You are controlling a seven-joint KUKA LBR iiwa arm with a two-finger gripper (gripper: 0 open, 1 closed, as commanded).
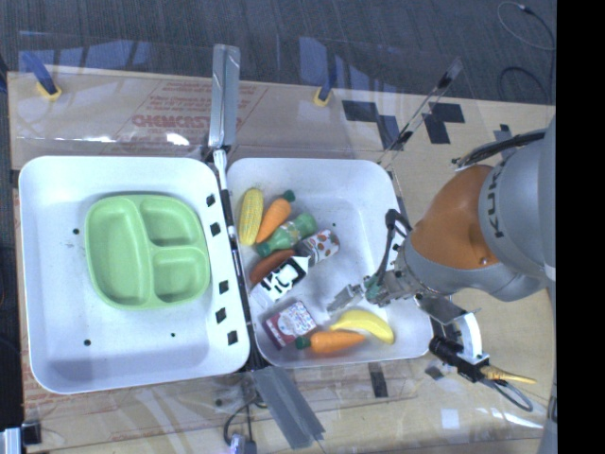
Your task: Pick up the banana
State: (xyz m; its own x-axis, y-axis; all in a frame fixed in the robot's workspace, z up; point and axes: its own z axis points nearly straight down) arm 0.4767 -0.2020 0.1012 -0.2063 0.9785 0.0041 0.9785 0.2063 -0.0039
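The yellow banana (365,324) lies in the right bin (369,189), close to its front wall, with an orange carrot (333,342) touching its near side. My gripper (348,298) hangs just above and behind the banana, pointing left from the orange-banded wrist (454,230). Nothing is visibly held in it. The banana rests on the bin floor.
Further left in the right bin lie a corn cob (250,216), a second carrot (274,218), a green bottle (289,235), a black-and-white carton (284,275) and a red packet (291,322). The left bin (47,197) holds a green divided plate (148,250).
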